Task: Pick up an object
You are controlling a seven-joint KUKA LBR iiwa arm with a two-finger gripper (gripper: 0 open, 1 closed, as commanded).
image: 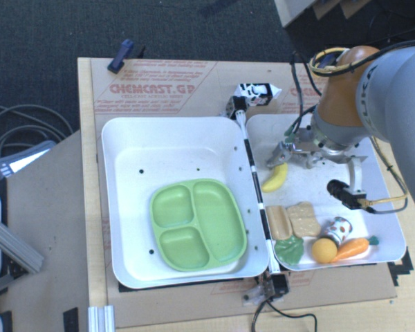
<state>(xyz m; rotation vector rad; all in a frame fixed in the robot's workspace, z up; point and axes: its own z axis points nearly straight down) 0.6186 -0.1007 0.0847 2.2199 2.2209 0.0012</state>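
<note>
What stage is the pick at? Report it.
Done: the gripper is low in the right bin, right beside the banana. In hand: nothing visibly held. Left: grasp and lift; banana, crackers, orange and carrot all lie in the bin.

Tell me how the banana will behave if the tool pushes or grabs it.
The banana is curved, so a push at one end would likely spin it rather than slide it straight. Its smooth, glossy skin suggests a plastic toy, probably light and stiff. Its tapered ends may slip from a pinch; the middle looks safer.

glossy plastic tray (197, 225), smooth white bins (124, 151)
</note>
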